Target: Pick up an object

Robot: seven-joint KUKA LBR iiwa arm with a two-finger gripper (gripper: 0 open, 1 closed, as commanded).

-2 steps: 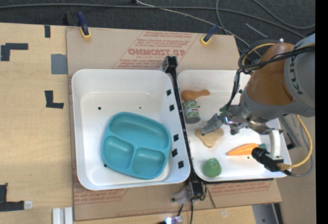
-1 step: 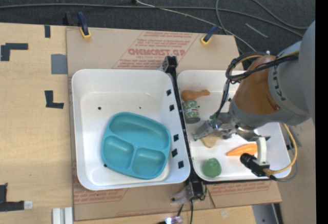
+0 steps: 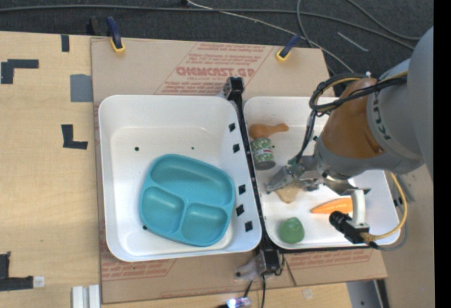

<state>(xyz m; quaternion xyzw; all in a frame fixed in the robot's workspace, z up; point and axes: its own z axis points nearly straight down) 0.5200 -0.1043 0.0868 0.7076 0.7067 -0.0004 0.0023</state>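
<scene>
Over the right-hand shallow white bin [image 3: 317,103], the grey arm with its orange band [image 3: 350,127] reaches in from the right, and its gripper [image 3: 290,177] sits low among the small objects there. The jaws are dark and seen against clutter, so I cannot tell whether they are wide or narrow, and nothing can be made out clamped in them.

Just beneath and touching the gripper in this view lies a small tan, lumpy object [image 3: 287,193]; it looks like the likeliest target, though that is a judgement. Just to the left of the gripper stands a small green-labelled can [image 3: 263,153], and farther back lies an orange-brown, carrot-like piece [image 3: 267,130]. Toward the near edge sits a round green ball-like object [image 3: 291,230], and to its right an orange wedge-shaped piece [image 3: 330,206] lies partly under the arm's hardware.

A teal plastic tray with three compartments [image 3: 187,199] rests in the left-hand white bin [image 3: 113,116], well apart from the gripper. Both bins sit on a cardboard sheet [image 3: 211,70] on the tabletop.

As for progress, the approach seems done: the gripper is down at object level. Every object appears to rest on the bin floor, so the pick itself, closing on something and lifting it clear, is not yet accomplished.
</scene>
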